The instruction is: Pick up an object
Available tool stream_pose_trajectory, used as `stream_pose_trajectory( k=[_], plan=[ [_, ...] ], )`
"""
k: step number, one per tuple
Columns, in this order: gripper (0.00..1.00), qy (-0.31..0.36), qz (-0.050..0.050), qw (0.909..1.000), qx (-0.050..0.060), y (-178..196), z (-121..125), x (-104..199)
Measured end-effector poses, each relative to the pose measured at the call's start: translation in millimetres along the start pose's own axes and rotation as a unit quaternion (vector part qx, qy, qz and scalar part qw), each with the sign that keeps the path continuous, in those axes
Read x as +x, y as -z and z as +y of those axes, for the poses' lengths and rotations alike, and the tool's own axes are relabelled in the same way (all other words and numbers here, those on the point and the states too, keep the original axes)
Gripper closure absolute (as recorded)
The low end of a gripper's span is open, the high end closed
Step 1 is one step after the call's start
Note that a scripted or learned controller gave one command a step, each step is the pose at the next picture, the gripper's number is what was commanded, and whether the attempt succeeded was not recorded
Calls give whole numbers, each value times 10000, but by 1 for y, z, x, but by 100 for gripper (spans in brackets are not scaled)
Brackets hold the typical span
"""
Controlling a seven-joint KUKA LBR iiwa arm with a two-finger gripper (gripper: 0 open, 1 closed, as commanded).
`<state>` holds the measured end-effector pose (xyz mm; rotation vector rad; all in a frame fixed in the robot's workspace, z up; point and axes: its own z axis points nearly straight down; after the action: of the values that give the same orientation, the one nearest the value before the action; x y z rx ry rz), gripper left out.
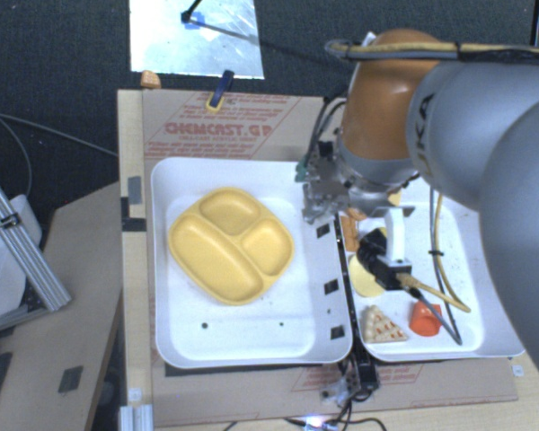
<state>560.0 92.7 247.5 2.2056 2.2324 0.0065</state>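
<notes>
Orange piece [423,319]: lies in the right bin [487,330], near side, not picked up.
I see the gripper [331,200] over the wall btw. the two bins, far side; can't tell if it's wide or narrow. A tan triangle [383,324] sits just left of the orange piece, w/ a pale yellow bit [366,282] farther back. Left bin [251,330] has a big yellow plate [229,245].

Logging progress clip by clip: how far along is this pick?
Done: the gripper hangs by the wall between left bin and right bin. In hand: nothing visibly held. Left: grasp and lift; the yellow plate, triangular wafer and orange piece lie untouched.
</notes>
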Motion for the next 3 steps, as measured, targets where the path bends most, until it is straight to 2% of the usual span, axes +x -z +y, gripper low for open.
stream_pose_trajectory(
  k=[3],
  plan=[
    [100, 82, -5, 10000, -22, 31, 2, 0]
  ],
)
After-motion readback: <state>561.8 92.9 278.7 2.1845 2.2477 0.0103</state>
